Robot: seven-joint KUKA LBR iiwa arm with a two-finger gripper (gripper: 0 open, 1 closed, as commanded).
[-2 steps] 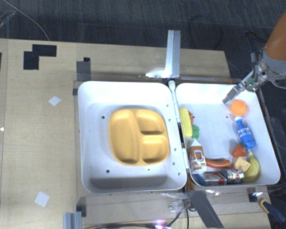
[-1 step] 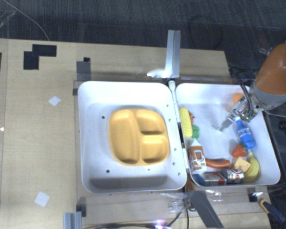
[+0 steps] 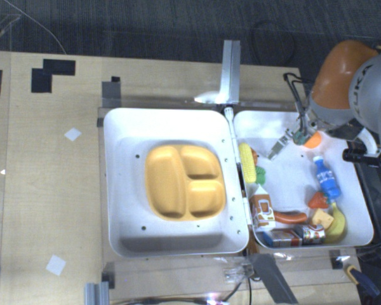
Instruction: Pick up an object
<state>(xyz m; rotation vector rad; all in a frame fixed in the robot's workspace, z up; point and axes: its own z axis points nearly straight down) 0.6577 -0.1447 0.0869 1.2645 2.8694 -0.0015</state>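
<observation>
pincer (image 3: pixel 280 146) over right shallow white bin (image 3: pixel 363 199), finger spread unreadable | blue plastic bottle (image 3: pixel 327 180) right of pincer, below, apart | nothing visibly gripped

Left bin (image 3: pixel 124 170): held divided tray (image 3: pixel 183 182) at centre | Right bin (image 3: pixel 362 227): corn cob (image 3: pixel 246 162) along left wall; bottle (image 3: pixel 327 180) at right; banana (image 3: pixel 335 224) in front-right corner; sausage (image 3: pixel 290 218) and can (image 3: pixel 298 236) along front | Arm (image 3: pixel 355 84) over right bin's rear-right corner
</observation>
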